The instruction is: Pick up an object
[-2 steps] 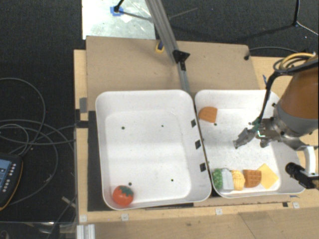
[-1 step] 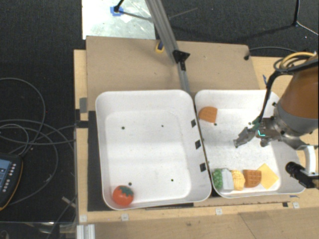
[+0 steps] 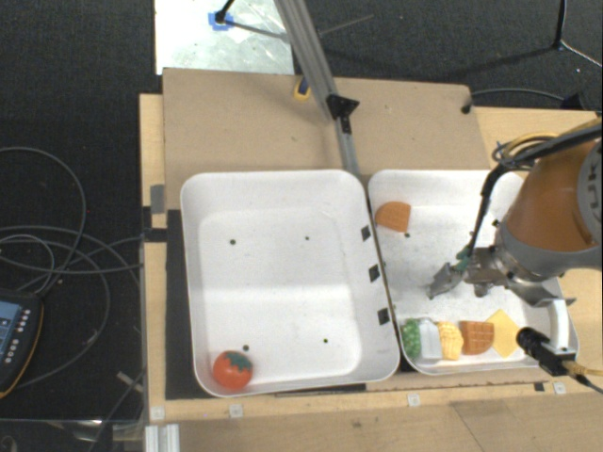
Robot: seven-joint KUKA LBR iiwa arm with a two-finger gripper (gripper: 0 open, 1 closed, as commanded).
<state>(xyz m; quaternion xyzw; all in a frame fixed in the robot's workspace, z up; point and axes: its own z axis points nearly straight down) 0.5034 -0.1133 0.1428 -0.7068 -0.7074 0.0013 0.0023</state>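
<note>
Tool (image 3: 443,282) hangs spread and unladen above the right bin (image 3: 443,196) floor. Nearest pickings, a row of toy foods (image 3: 459,337), lie along that bin's near wall; descend squarely over one piece.

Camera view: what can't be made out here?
- Pincer: small and dark; whether it is open or shut, or touching the bin floor, is unclear.
- Right bin: the arm covers its right side.
- Toy foods along its near wall: packed close, too small to identify.
- Arm: cut off by the right edge.
</note>
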